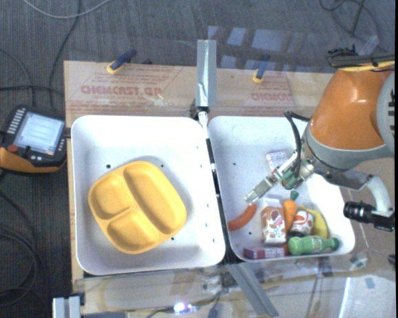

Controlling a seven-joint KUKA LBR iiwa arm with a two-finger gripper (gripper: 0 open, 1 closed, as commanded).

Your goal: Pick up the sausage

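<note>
The sausage [242,217] is a short orange-red link lying near the left wall of the right bin [239,144], towards its front. My gripper [255,194] reaches in from the right on the grey and orange arm [348,121], slanting down and to the left. Its tip hangs just above and to the right of the sausage. Nothing shows in its grasp.
Crowded at the right bin's front right are a red-and-white carton [272,224], a carrot [290,211], a banana [321,224], a green bottle [312,244] and a pink bar [264,252]. A white packet [276,159] lies further back. The left bin holds a yellow divided plate [137,206].
</note>
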